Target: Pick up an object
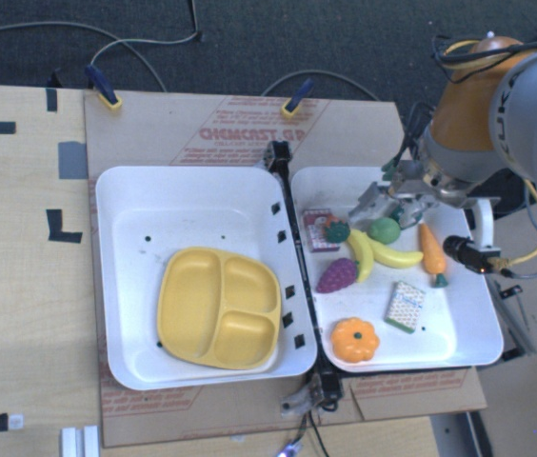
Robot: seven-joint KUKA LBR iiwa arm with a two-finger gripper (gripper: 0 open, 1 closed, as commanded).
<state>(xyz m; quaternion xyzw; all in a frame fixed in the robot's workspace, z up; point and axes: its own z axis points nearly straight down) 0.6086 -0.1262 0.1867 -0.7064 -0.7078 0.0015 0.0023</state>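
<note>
Nearest the camera: orange toy pumpkin (355, 339) sat at the front edge of the right bin (459, 350). Small box with a green-and-white pattern (405, 307) lay tilted just beside it, further right. Behind those, purple grape bunch (337, 274) touched the lower end of the yellow banana (379, 252). Orange carrot (431, 248) lay near the banana's right tip, green end toward the front. Small red-and-white packet (320, 230) sat against the divider between the bins, with a dark green piece (337, 230) next to it.

Gripper (386, 204) was low over the back of the right bin, right above a round green object (384, 228) that touched the banana. Fingers were spread, nothing between them.

Left bin (135, 198) held a yellow divided plate (219, 307), three compartments, toward its front.
</note>
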